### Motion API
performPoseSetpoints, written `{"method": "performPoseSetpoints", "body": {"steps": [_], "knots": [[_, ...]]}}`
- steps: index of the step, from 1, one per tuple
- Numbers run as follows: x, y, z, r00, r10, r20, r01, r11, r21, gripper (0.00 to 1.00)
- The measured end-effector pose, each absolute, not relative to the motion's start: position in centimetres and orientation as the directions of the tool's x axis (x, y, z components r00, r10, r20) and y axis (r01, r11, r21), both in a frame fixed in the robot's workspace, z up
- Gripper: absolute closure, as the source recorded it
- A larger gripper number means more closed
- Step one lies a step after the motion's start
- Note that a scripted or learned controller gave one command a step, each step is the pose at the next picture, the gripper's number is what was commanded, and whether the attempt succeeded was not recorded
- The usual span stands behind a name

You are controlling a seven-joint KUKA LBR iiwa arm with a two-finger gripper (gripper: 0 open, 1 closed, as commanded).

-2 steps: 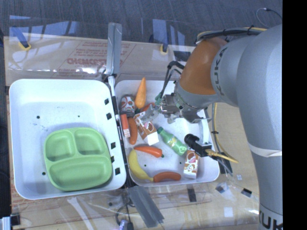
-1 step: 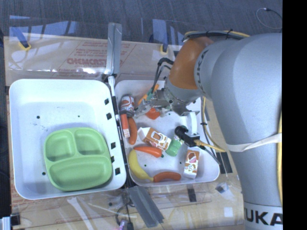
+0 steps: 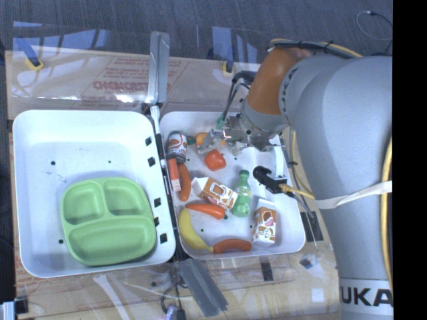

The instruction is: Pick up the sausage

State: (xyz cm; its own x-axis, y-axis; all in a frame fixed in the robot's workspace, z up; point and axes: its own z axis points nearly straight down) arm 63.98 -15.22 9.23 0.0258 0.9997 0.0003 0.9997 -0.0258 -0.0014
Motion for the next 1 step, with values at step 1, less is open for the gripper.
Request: {"method": "performPoseSetpoints", "body": {"steps": [1], "knots": [[65.34,-10.72,9.21,0.358,0.934,-0.01,0.933,-0.359,-0.012,0.0]]}}
